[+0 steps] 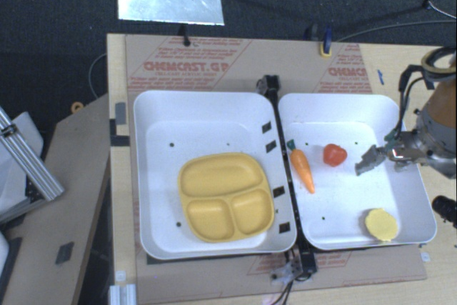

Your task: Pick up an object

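The arm (pixel 437 118) was grey-tan with an orange band near its top, black cables looped beside it, and the gripper (pixel 373 159) was dark grey metal.

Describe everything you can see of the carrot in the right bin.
The carrot is a small toy-like piece, smooth and plastic-looking, with an orange tapered body and a short green tip at its upper end. It lies flat on the floor of the right bin, close to the wall shared with the left bin, its narrow end pointing down and slightly right. A red object sits beside it, apart. Nothing grips it.
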Action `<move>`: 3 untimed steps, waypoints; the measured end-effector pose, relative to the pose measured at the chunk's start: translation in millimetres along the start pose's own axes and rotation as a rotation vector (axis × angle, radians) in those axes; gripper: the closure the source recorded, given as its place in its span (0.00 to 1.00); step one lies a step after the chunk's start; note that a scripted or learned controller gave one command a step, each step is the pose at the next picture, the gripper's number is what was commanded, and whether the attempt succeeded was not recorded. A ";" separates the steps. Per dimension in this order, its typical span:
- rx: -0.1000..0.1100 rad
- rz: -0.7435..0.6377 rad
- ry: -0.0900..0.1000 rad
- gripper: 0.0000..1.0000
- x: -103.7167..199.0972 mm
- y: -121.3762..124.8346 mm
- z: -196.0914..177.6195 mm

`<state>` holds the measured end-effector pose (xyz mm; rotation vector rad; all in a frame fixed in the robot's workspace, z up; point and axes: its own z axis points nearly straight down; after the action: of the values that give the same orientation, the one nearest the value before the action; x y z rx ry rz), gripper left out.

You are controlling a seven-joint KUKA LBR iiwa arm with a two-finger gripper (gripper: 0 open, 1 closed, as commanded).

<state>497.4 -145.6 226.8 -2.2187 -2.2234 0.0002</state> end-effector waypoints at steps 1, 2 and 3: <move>0.001 0.000 0.000 0.00 2.5 9.5 48.3; 0.001 0.001 0.000 0.00 -4.6 2.8 97.0; -0.003 0.000 -0.002 1.00 -4.7 4.3 84.0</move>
<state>501.6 -150.2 142.8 -2.2210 -2.2262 -0.0017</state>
